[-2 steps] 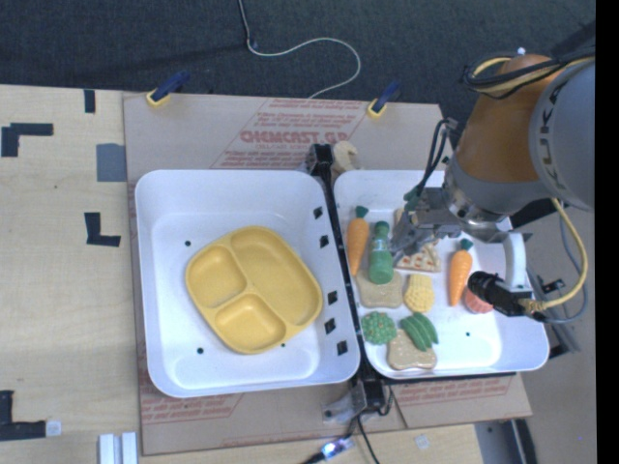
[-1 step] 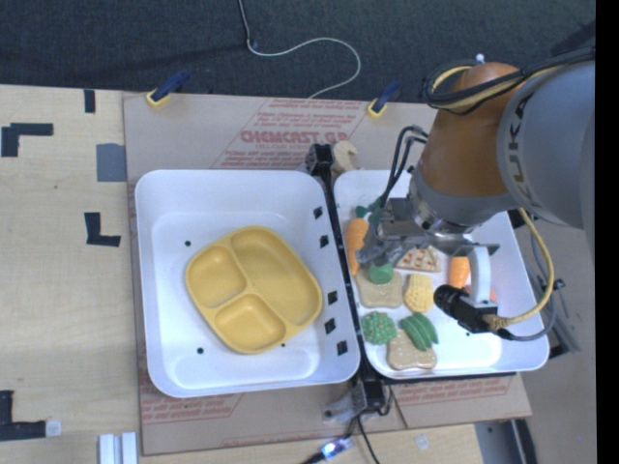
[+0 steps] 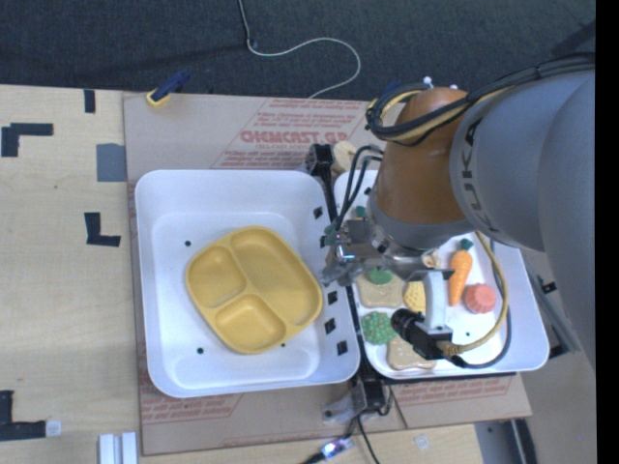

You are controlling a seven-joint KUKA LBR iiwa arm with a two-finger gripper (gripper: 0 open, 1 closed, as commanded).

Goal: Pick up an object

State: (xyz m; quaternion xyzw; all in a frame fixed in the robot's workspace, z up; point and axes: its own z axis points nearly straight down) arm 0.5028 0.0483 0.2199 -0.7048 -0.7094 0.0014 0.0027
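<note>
Several toy foods [image 3: 462,280] crowd the right bin [image 3: 527,356]; I'd descend squarely over one at three o'clock; gripper [image 3: 379,276] state I cannot tell.

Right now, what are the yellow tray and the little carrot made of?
The yellow tray looks like moulded plastic: one even colour, smooth rounded rims, three pressed-in compartments, a dull sheen. The carrot in the right bin seems a plastic or rubber toy: flat bright orange with a green tip. It is too small to tell which.
</note>
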